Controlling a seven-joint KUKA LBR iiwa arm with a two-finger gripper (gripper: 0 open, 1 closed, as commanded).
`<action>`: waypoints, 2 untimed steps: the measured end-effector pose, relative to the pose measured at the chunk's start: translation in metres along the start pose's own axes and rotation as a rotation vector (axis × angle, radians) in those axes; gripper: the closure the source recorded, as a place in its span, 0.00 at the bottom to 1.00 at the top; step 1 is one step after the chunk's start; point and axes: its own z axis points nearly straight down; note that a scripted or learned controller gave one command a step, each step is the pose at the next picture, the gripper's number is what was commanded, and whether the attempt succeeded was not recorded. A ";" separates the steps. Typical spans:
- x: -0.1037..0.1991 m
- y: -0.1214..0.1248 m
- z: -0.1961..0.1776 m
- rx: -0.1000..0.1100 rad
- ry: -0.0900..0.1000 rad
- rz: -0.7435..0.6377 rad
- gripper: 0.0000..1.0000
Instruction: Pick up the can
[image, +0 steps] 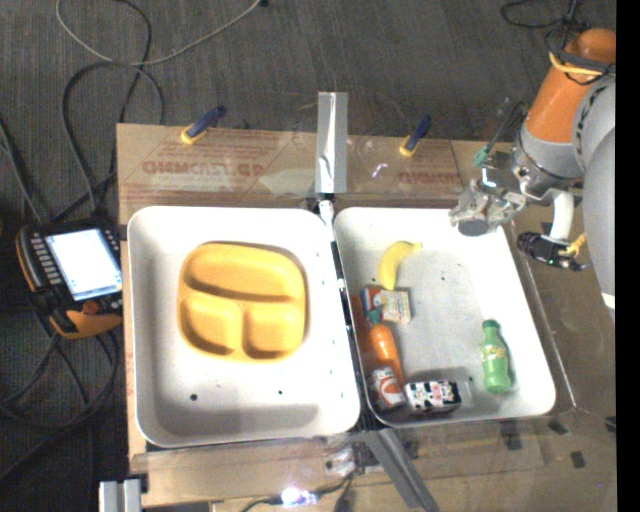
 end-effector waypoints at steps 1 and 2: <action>0.003 -0.001 -0.106 0.001 -0.001 0.122 1.00; 0.073 -0.019 0.019 0.004 0.001 0.174 1.00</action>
